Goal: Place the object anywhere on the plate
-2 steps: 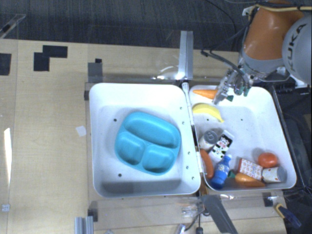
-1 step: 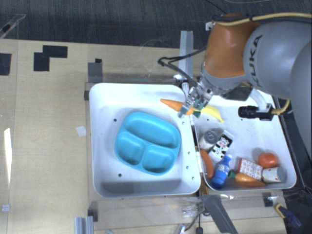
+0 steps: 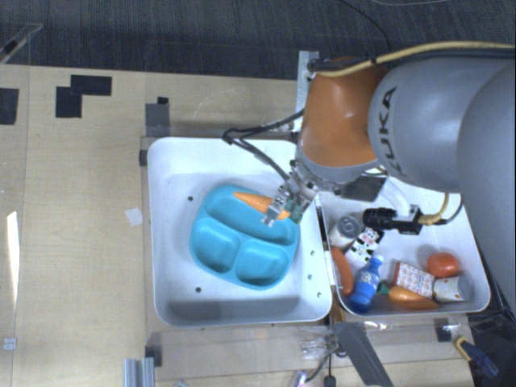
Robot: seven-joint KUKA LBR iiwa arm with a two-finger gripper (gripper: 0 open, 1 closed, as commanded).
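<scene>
- Carrot [image 3: 251, 201] lies over the blue plate's [image 3: 218, 244] upper compartment, its thick end between the pincer's [image 3: 284, 210] fingers, which grip it.
- Judged nearly done: 1 step left, release and withdraw.

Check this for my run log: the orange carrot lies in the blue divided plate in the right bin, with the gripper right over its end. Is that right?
One thing is off: the bin. The camera view shows the blue divided plate in the left bin, not the right one. The rest holds: the orange carrot lies in the plate's upper compartment, and the gripper is right over its end.
</scene>
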